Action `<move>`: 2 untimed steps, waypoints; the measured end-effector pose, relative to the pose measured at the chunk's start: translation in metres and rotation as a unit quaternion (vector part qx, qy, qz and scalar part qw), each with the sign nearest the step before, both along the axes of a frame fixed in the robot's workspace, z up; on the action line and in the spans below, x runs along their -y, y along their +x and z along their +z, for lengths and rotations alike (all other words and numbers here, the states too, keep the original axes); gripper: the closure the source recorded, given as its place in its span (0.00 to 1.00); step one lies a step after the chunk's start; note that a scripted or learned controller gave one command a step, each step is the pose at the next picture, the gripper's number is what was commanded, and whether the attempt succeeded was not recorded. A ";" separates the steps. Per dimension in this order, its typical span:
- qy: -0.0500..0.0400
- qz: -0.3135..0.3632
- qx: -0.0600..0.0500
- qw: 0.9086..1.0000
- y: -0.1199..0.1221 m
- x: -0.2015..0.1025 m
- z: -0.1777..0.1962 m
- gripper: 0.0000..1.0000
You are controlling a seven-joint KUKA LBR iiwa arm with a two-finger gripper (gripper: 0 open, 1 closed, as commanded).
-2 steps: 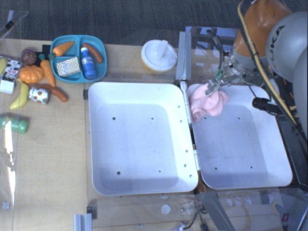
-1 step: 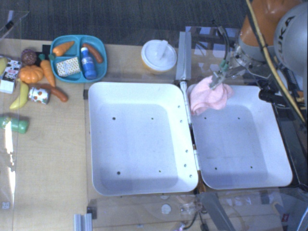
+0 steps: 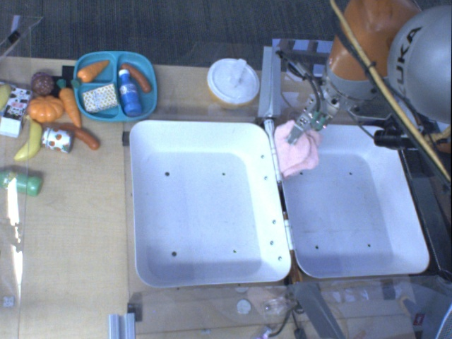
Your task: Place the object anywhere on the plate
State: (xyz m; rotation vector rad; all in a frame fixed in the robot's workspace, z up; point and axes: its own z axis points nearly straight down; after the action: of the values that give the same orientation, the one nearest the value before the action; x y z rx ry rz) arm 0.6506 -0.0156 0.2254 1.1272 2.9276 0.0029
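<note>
A: How much of the gripper (image 3: 306, 127) can you make out?

B: Little. It hangs over the near-left corner of the right bin (image 3: 360, 260), at the top edge of the pink cloth (image 3: 296, 154). I cannot tell whether the fingers are spread or pressed together; they blur into the cloth's upper edge.

A: And the cloth?

B: Crumpled against the right bin's left wall, spilling slightly over the rim toward the left bin (image 3: 205, 203). Whether it is pinched or merely touched, I cannot tell.

A: What is cut off?

B: The arm (image 3: 374, 27) runs out at the right and top edges. A banana (image 3: 30, 143) and small boxes at the far left are partly cropped.

A: What else lies on the surface (image 3: 63, 246)?

B: A blue divided plate (image 3: 145, 66) with toy food, well apart from the cloth, beyond the left bin. A white lidded cup (image 3: 234, 81) stands between the plate and the gripper. Toy carrots, a small pumpkin (image 3: 45, 109) and a green item (image 3: 22, 183) lie left of the plate.
</note>
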 end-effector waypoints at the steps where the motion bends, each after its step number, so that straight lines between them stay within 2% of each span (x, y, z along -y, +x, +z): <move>1: 0.000 0.199 0.001 0.980 -0.038 -0.046 0.005 1.00; 2: 0.000 0.361 0.000 0.933 -0.070 -0.081 -0.005 1.00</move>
State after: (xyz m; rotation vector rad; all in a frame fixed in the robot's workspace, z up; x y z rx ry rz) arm 0.5806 0.0650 0.2207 -0.0044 3.1380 0.0043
